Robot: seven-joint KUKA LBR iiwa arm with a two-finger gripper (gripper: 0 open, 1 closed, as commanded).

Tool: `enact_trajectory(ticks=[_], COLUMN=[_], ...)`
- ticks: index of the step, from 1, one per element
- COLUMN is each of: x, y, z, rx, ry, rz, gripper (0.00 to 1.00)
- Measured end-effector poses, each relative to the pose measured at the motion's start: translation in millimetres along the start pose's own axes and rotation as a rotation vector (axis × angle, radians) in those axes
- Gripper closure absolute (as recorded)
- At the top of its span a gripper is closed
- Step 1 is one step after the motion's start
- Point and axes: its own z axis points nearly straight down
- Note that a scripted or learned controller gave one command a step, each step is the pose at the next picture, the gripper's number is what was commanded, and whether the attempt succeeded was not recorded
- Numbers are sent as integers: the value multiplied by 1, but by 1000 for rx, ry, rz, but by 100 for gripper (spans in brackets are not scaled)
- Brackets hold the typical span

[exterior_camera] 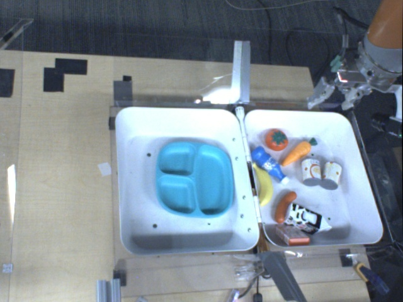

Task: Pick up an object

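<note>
The right bin holds several small objects: a red tomato, an orange carrot, a blue bottle, a yellow banana, a brown sausage, two pale cans, a black-and-white packet and a brown block. My gripper hangs over the bin's far right rim, well above and behind the carrot. Its fingers are spread open with nothing between them.
The left bin carries a light-blue divided plate. A metal post rises behind the wall between the two bins. Cables lie on the dark floor at the back.
</note>
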Motion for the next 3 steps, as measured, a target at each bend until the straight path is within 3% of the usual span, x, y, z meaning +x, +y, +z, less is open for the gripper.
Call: enact_trajectory(ticks=[1, 2, 3], x=[23, 5, -9], y=[-14, -30, 6], z=[140, 174, 131], rx=[1, -27, -5], ry=[1, -7, -1], rz=[-6, -141, -161], gripper=[0, 0, 0])
